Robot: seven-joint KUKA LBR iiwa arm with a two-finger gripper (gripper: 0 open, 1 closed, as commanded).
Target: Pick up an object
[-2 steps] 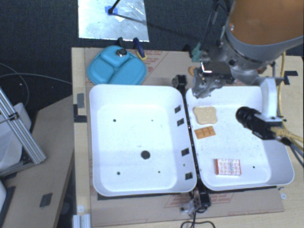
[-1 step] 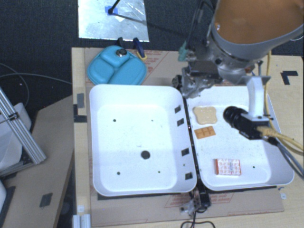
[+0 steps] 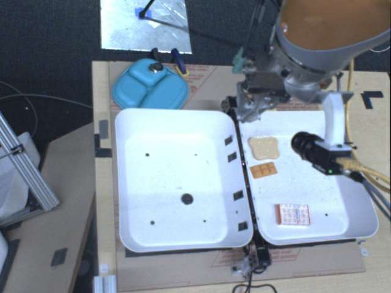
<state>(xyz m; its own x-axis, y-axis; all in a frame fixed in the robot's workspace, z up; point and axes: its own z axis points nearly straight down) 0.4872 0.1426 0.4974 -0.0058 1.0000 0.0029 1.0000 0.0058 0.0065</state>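
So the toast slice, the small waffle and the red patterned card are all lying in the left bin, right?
Not quite: the camera view shows them in the right bin, not the left. The toast slice, the small waffle and the red patterned card all lie there, apart from one another.

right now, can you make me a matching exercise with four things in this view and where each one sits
Things:
1. toast slice
2. waffle piece
3. red patterned card
4. blue divided tray

Places:
A. near front edge of the right bin
B. on the bench behind the left bin
C. right bin, just in front of the toast
D. right bin, rear part near the divider

Pairs: 1-D, 2-C, 3-A, 4-B
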